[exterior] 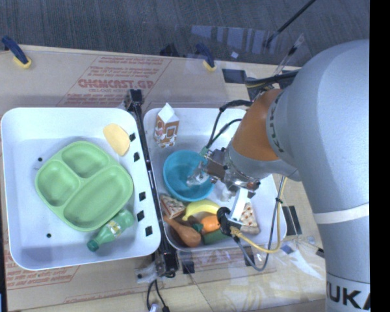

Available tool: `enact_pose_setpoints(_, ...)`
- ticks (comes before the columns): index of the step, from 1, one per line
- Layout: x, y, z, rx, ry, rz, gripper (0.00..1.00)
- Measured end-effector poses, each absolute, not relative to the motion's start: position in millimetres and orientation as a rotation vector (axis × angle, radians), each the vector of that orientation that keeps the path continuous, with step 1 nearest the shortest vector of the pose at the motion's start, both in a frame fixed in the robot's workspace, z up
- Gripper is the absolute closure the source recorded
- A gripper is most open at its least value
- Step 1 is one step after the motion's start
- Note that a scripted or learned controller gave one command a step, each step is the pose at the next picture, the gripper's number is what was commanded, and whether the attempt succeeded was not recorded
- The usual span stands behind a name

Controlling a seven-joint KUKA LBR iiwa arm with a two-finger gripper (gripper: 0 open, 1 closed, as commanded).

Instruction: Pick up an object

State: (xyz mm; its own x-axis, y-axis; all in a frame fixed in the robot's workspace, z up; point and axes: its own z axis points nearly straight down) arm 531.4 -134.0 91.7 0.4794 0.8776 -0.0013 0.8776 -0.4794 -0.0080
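Two white bins sit on the bench. Gripper hangs inside the blue bowl in the right bin; nothing is visibly gripped, so the pick appears incomplete. Toy food lies just beside the bowl.

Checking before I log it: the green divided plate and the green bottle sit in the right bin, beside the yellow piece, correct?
Not quite. The camera view shows the green divided plate, green bottle and yellow piece in the left bin, not the right one.
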Motion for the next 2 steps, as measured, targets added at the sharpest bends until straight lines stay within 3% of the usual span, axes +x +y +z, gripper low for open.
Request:
enact_pose_setpoints(1, 567.4, -94.7, 90.9, -2.809, -1.389, 0.012, 0.0)
enact_pose_setpoints(2, 566.3, -101.1, 102.5, -2.811, -1.391, 0.024, 1.0)
